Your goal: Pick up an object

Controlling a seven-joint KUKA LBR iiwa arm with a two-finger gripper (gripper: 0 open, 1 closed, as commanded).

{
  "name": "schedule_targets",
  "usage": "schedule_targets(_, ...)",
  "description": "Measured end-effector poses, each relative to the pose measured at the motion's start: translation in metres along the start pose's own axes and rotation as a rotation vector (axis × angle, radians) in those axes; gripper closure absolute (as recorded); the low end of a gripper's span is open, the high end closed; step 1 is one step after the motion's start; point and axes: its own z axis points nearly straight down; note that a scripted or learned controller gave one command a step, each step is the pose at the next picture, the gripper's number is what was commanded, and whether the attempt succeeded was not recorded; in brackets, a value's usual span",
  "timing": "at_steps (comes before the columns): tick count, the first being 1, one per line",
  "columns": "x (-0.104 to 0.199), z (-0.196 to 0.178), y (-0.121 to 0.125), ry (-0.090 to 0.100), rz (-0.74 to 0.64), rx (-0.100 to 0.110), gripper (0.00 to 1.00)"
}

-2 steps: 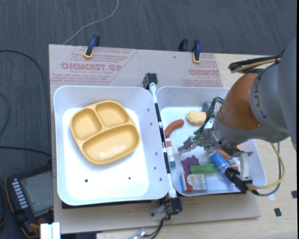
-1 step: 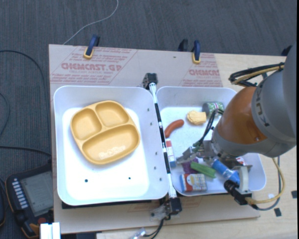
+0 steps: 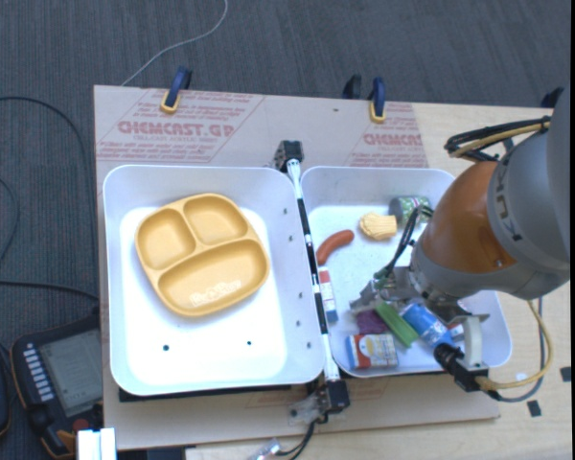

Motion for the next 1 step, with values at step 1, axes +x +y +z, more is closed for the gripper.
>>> schedule_targets(1,0.0745,-0.0847,0.0635,0.004,-0.003,0.015,1.0)
